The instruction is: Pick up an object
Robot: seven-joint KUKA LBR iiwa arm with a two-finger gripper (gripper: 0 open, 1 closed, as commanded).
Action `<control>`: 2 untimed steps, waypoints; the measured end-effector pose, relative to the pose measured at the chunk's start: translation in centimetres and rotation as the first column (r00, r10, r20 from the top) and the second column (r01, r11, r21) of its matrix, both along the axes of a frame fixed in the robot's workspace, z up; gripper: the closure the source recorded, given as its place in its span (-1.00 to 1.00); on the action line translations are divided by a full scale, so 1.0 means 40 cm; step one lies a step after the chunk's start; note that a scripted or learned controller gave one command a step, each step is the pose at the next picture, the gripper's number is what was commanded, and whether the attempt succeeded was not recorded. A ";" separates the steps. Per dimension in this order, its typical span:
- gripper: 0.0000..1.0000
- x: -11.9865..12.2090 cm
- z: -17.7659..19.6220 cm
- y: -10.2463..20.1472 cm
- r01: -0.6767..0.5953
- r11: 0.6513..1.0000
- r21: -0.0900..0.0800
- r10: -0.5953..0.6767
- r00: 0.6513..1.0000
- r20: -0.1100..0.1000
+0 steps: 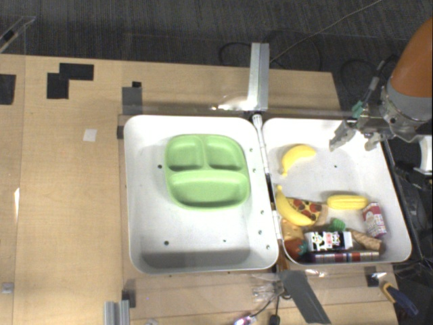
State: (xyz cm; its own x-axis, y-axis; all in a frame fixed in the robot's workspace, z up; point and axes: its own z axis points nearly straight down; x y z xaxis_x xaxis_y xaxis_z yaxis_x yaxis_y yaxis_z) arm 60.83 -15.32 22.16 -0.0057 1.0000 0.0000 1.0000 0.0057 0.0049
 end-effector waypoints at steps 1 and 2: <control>-1.00 0.156 -0.198 0.034 -0.116 0.993 -0.001 0.116 0.993 0.001; -1.00 0.157 -0.216 0.004 -0.326 0.946 -0.004 0.326 0.946 0.003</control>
State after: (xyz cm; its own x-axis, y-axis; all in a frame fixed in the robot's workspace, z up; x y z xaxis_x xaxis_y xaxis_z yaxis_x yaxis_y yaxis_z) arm 67.11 -15.16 13.52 -0.3309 0.9437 -0.0041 0.9436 0.3309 0.0080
